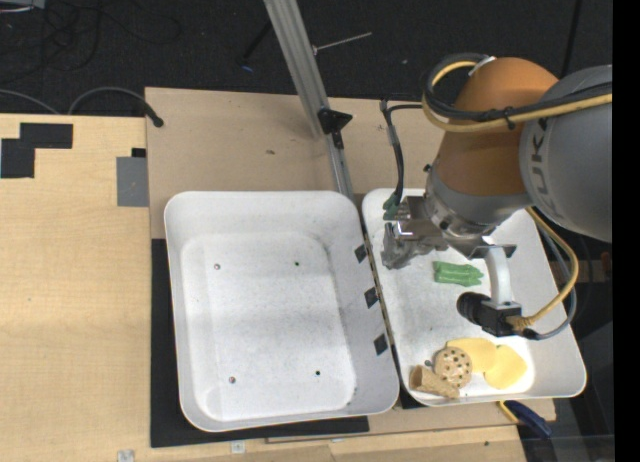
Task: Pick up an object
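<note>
**A:** Where is the gripper [398, 240] right now?

**B:** Low over the far left part of the right bin [572, 375], close to the wall it shares with the left bin [176, 222]. The wrist hides its tip, so I cannot tell whether it is open or closed. I see nothing in its hold.

**A:** Then which thing should it go for?

**B:** The green piece [457, 272] looks like the best choice. It lies flat on the bin floor just to the right of the gripper, apart from everything else.

**A:** How should it make the pick?

**B:** I would move it right until it is centred over the green piece, then turn it to close across the narrow width rather than the length. It should open wide before going down, descend straight, and close only once it is at the floor. The piece is small and flat, so a grip that closes too high would probably miss it.

**A:** What else is in that bin?

**B:** There is a cluster in the near part. Two yellow slices [492, 360] overlap each other. A round spotted biscuit [453, 363] touches their left side. A tan wedge [430, 381] lies against the biscuit at the near left. They are so tightly packed that picking one would likely nudge the others.

**A:** And the left bin?

**B:** I see its bare white floor with a few tiny dark specks.
</note>
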Tool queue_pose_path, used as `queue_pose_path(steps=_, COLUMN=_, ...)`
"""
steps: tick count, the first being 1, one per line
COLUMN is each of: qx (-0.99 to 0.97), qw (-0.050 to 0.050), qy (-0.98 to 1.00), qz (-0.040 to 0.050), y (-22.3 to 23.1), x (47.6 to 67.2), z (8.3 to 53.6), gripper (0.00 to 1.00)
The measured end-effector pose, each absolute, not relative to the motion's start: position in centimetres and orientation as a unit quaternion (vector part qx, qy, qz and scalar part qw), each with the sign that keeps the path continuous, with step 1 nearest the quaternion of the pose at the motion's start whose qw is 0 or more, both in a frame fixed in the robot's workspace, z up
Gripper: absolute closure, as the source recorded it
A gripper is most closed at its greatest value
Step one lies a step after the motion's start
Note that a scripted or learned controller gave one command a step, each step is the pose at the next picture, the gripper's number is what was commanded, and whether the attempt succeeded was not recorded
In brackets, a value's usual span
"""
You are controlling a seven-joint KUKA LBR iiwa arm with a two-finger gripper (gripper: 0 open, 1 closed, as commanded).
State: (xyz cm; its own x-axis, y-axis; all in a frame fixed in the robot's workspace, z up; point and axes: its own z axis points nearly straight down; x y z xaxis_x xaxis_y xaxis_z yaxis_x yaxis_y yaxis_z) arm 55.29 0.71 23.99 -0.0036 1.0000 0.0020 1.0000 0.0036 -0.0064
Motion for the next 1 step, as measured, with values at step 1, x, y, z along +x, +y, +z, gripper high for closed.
queue_pose_path(steps=1, qx=-0.706, qw=0.003, qy=-0.708, qz=0.0019, y=5.54, x=52.62, z=23.09, gripper=1.0)
